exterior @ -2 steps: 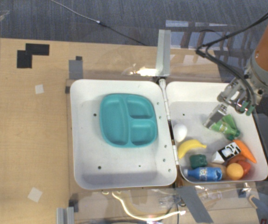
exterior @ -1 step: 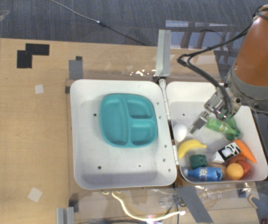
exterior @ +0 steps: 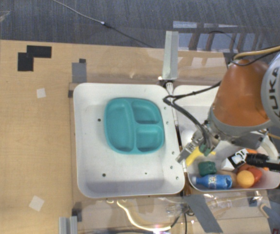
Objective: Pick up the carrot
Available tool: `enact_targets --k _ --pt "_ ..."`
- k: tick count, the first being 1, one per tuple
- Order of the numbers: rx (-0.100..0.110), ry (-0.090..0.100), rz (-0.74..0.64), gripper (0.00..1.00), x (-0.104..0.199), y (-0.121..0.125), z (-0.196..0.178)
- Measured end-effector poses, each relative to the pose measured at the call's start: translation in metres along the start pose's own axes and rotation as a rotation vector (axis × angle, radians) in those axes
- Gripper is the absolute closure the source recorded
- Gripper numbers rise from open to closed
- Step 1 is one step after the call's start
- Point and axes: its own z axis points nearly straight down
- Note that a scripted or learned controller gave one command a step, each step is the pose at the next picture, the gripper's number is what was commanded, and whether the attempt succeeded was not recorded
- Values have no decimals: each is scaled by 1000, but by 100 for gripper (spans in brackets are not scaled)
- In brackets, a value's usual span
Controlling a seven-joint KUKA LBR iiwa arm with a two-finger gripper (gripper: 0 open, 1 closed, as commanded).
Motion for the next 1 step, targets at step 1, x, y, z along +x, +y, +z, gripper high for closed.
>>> enact_targets --k 1 --pt "-6 -6 0 0 -1 1 -4"
